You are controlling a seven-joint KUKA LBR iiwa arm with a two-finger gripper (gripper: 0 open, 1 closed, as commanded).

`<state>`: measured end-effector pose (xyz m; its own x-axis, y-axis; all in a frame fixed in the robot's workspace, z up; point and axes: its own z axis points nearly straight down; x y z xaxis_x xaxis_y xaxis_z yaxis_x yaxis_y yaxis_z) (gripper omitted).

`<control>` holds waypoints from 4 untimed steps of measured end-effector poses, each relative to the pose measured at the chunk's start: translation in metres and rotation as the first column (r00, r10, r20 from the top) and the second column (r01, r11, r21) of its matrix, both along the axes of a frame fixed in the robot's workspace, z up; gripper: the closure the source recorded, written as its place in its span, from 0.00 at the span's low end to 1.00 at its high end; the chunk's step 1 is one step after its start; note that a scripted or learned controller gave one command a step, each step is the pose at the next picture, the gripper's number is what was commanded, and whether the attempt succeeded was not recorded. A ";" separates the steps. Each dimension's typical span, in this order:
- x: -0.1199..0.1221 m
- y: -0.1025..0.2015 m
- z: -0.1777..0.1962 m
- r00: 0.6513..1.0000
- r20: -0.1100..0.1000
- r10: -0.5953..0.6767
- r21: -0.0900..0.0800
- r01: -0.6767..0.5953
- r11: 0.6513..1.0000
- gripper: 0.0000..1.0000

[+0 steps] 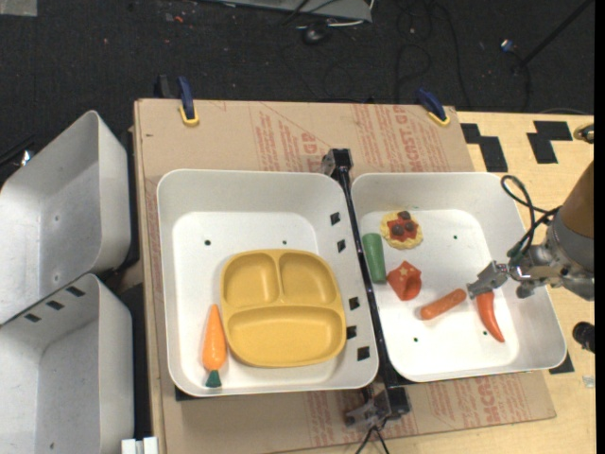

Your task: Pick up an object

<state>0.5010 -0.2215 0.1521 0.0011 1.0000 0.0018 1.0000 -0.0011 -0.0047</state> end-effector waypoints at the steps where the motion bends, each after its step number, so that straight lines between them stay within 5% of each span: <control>1: -0.001 0.001 -0.054 1.000 0.000 0.000 0.000 0.000 1.000 0.00; 2: 0.000 0.000 -0.041 1.000 0.005 0.000 -0.002 0.000 1.000 1.00; 4: -0.016 0.001 0.058 1.000 0.009 0.003 -0.004 -0.003 1.000 1.00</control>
